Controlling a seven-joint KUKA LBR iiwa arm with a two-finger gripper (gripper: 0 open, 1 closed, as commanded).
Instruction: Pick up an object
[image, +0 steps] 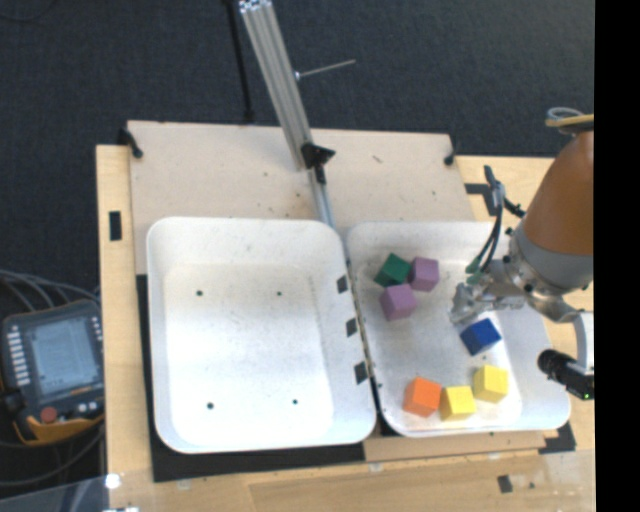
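- The arm (562, 215), nearest the lens, reaches in over the right bin (440, 240).
- Gripper (472, 303): whether it is wide or narrow cannot be told from above.
- Blue cube (481, 335) lies just below the gripper, apparently free of it.
- 2 purple cubes (399, 300) (425, 272) and 1 green cube (394, 269) sit to the gripper's left.
- 2 yellow cubes (490, 383) (458, 401) and 1 orange cube (423, 396) lie further below it.
- The left bin (165, 250) is well apart to its left.
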